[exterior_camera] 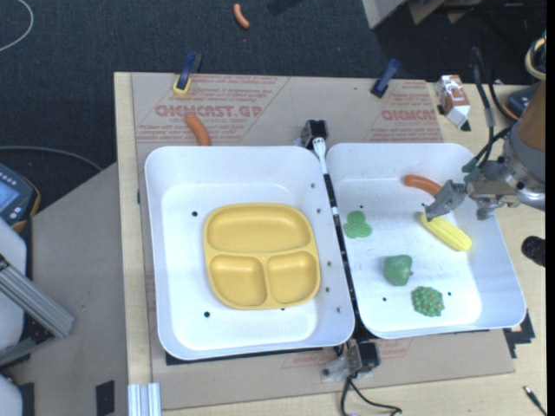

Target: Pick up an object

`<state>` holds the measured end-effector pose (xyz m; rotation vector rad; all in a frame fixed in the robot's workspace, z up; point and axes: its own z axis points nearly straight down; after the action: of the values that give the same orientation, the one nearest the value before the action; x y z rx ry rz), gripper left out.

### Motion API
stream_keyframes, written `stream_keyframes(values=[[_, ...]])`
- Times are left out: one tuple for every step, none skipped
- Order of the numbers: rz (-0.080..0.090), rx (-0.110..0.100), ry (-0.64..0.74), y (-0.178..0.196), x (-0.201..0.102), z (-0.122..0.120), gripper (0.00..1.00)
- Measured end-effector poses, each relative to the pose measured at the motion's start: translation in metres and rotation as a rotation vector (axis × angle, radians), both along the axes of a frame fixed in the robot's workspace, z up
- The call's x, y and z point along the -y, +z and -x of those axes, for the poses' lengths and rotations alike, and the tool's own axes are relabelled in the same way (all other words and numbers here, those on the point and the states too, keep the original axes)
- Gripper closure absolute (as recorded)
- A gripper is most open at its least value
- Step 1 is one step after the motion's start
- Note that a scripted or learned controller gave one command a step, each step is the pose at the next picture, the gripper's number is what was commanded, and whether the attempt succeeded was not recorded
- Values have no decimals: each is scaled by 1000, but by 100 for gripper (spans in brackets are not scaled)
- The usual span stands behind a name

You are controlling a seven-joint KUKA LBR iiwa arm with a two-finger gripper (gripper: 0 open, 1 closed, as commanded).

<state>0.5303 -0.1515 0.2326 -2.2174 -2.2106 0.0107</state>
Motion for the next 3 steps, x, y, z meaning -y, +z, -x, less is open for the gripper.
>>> stream_keyframes(values=[[3, 13, 3, 6, 0, -3, 0], [1, 6, 2, -48, 9, -5, 0], [-1, 4, 3, -112, 8, -6, 0]])
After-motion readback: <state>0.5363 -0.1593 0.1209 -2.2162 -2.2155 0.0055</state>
